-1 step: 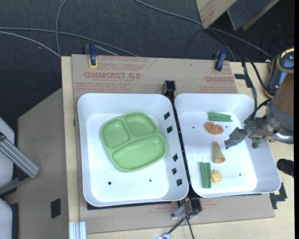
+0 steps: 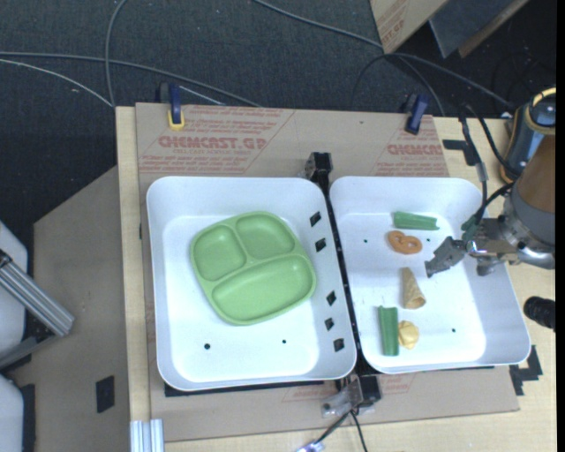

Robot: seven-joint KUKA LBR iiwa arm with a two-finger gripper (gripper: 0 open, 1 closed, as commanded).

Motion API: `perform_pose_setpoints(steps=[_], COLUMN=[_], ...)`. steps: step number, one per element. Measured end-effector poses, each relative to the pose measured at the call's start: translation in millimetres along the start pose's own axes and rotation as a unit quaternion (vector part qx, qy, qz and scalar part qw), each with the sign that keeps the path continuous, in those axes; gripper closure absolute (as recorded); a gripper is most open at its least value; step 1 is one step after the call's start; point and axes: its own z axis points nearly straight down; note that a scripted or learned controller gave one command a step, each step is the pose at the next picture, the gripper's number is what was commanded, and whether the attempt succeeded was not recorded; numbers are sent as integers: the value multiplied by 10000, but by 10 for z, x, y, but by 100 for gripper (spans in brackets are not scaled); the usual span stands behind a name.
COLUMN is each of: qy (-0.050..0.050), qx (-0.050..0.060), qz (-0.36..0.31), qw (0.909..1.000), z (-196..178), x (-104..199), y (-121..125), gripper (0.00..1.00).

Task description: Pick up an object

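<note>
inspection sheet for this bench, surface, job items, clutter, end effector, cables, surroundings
surface: brown board printed with red lettering, bearing a left bin and a right bin, both white and side by side.
job's things: right bin holds a green block, an orange pretzel-like piece, a tan cone, a green stick and a small yellow piece beside the stick.
clutter: green divided plate in the left bin.
end effector: over the right bin, right of the pretzel-like piece, holding nothing that I can see.
cables: grey cables across the dark floor behind the board.
surroundings: blue clamps on the far board edge; cardboard at top.
</note>
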Motion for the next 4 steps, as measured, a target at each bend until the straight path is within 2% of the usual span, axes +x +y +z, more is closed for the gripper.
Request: perform_pose_setpoints(steps=[1,3,4], qy=[10,6,-4], qx=[35,-8,-44], qz=[4,10,7], qw=[10000,10000,10000], z=[625,1481,1341], x=[37,5,2], y=[-45,-21,-2], gripper=[0,0,100])
